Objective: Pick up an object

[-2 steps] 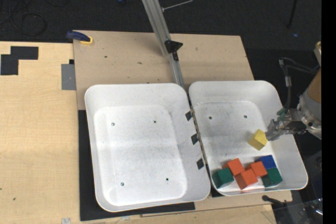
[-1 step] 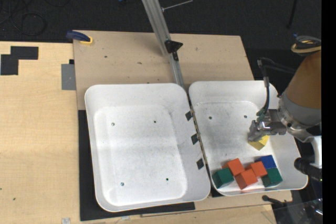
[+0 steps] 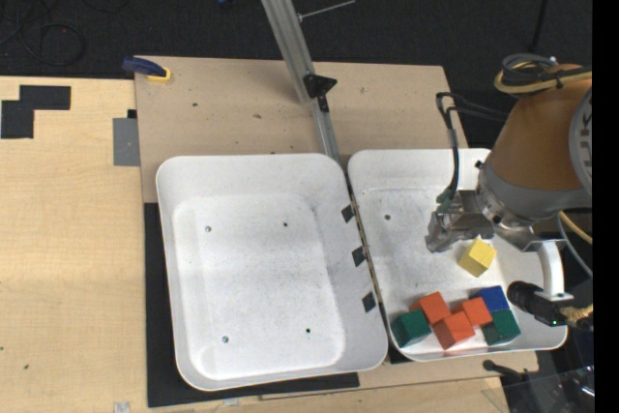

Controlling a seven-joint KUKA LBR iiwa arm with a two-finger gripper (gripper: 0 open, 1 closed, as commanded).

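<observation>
Camera view | gripper (image 3: 447, 235) low over right shallow white bin (image 3: 406, 179), grip state cannot be told | small yellow cube (image 3: 477, 257) just beside it | red, orange, green, blue blocks (image 3: 459, 316) clustered at bin's near edge

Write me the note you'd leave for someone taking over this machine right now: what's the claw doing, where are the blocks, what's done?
Gripper: low in the right bin, beside the yellow block; nothing visibly held.
Blocks: yellow one alone mid-bin; orange blocks, green blocks and blue block clustered at the near edge. Left bin sits alongside.
Done: nothing lifted.
Left: grasp and raise one block.
</observation>
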